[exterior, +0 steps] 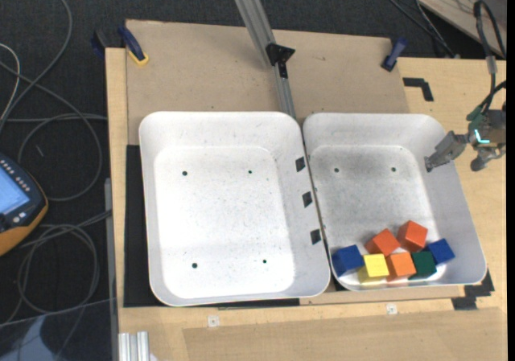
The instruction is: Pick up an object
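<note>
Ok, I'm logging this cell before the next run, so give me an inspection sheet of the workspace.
Surface: wooden bench bearing left bin and right bin, side by side.
Job's things: coloured blocks clustered in the right bin's near corner: two blue, yellow, three orange, green.
Clutter: nothing seen.
Grippers: gripper at the right bin's right rim, apart from the blocks; holds nothing visible.
Cables: black cables on the floor at left; more at top right.
Surroundings: metal rail slanting over the bench; blue clamps; handheld pendant at left.
</note>
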Available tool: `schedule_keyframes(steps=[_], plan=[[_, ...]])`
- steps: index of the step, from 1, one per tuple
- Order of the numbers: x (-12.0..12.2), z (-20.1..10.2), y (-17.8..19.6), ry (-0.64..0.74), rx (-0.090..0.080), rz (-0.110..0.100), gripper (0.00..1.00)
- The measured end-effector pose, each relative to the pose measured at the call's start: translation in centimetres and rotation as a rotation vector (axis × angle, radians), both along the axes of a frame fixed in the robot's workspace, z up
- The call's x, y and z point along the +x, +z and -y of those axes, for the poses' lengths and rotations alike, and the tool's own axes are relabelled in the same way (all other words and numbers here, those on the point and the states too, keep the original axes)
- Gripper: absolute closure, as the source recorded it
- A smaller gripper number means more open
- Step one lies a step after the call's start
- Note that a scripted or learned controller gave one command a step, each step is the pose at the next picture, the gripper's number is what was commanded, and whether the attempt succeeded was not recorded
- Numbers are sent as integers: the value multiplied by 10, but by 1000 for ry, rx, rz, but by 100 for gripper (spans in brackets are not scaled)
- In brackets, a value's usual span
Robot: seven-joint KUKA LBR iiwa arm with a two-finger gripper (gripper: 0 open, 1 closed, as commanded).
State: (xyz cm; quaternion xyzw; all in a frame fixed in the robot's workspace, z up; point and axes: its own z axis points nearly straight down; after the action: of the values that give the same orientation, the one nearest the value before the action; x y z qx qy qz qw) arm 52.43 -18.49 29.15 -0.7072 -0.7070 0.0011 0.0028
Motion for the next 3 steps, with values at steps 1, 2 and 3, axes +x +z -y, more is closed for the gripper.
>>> schedule_keyframes(steps=[1,2,3], plan=[[1,0,2,1,-1,5,0],[-3,-6,-42,0,0,0,0],[0,-4,-104,0,1,-2,0]])
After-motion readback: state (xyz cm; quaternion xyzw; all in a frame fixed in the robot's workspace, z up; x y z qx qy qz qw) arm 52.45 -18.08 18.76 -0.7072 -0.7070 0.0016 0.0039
